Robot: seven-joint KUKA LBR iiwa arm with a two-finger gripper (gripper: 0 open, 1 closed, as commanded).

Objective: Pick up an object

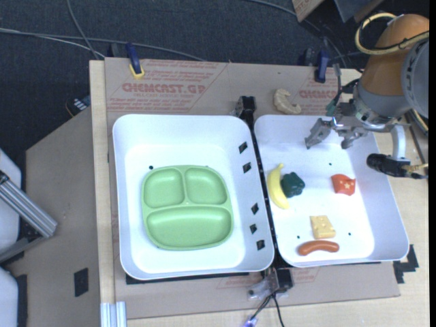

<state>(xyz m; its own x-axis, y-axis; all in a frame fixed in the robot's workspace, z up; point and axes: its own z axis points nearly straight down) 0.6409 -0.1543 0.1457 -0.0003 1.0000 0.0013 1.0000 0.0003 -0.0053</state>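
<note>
Desk (pixel 170 90): pale board carrying two shallow white bins side by side.

Left bin (pixel 129 142): holds one green divided plate (pixel 187 206), three sections, lying flat near the middle.

Right bin (pixel 381 210): holds five small things, any of which would serve as my pick.
- Banana (pixel 276 188), yellow, at the bin's left side, lying along the wall.
- Dark green lump (pixel 293 184), touching the banana on its right; what it is I cannot make out.
- Red piece (pixel 343 184), well apart to the right, alone.
- Yellow cheese block (pixel 322 225), nearer the front.
- Sausage (pixel 319 248), just in front of the cheese, close to the near rim.

Off the bins: a beige curled item (pixel 287 101) on the desk beyond the right bin; two clamps, a yellow-and-blue one (pixel 135 61) and a blue one (pixel 321 64), on the far edge.

My gripper (pixel 334 133): over the far part of the right bin, fingers spread, nothing between them. It hangs above bare bin floor, apart from every item.

Progress: pick not begun, as I judge it. No item is lifted or touched; all five lie on the bin floor. Left to do: choose one, come over it, descend, pinch, lift. The red piece and the green lump lie closest to me.
</note>
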